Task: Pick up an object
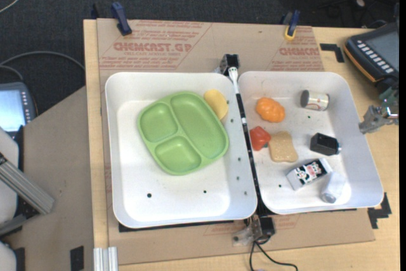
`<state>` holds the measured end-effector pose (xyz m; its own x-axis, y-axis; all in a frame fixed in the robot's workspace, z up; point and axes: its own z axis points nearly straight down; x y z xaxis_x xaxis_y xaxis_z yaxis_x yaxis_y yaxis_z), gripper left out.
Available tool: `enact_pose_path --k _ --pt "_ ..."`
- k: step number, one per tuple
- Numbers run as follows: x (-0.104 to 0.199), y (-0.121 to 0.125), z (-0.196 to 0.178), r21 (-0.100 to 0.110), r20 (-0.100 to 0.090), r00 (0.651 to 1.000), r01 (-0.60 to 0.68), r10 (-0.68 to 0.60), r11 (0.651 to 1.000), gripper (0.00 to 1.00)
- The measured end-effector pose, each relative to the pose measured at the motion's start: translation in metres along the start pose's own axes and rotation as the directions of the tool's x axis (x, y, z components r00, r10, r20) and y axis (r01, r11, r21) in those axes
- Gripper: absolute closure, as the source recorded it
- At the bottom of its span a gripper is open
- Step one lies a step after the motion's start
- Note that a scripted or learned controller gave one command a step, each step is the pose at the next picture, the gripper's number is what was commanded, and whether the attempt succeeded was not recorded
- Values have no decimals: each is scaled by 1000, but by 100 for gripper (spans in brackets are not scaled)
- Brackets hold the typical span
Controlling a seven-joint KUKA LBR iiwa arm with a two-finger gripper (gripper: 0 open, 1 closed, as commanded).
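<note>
Early in the task, at the reaching stage, with nothing lifted yet. Claw (379,115) parked at the far right of the table (355,51), just outside the right-hand bin (298,75), close to its outer wall. Too small and too cropped at the edge to tell whether open or closed; nothing seen in its grip. Nearest candidates, just across the bin wall toward the middle: a black block (325,144) a little below and inward of the claw, and a silver can (314,99) lying on its side, a little above and inward. Farther in along the same line: a tan slice of bread (283,148), a red piece (259,138) touching or nearly touching it, and an orange lump (271,110) beyond the can. Down toward the near edge of the bin: a black-and-white carton (308,173) with a pale bottle (333,186) right beside it, probably awkward to separate. Well apart from the claw, in the left-hand bin (114,136): a green divided plate (184,133) with a yellow piece (216,103) against its far corner. Next move, by this reading: choose one target, most sensibly the black block or the can, both standing free of neighbours; swing in over the bin wall, line up above the chosen thing, open wide enough, then descend straight. Likely risk with the can: rolling away under a glancing touch.
</note>
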<state>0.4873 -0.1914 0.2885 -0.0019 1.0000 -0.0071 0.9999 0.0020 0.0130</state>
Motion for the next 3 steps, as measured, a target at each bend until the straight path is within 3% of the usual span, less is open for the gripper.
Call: enact_pose_path --k 1,2,3 --pt "0 1 -11 -4 2 1000 1 0 1000 100" --pt "22 -8 -3 15 -8 1000 0 0 1000 100" --pt "71 29 92 18 -10 1000 3 -3 1000 100"
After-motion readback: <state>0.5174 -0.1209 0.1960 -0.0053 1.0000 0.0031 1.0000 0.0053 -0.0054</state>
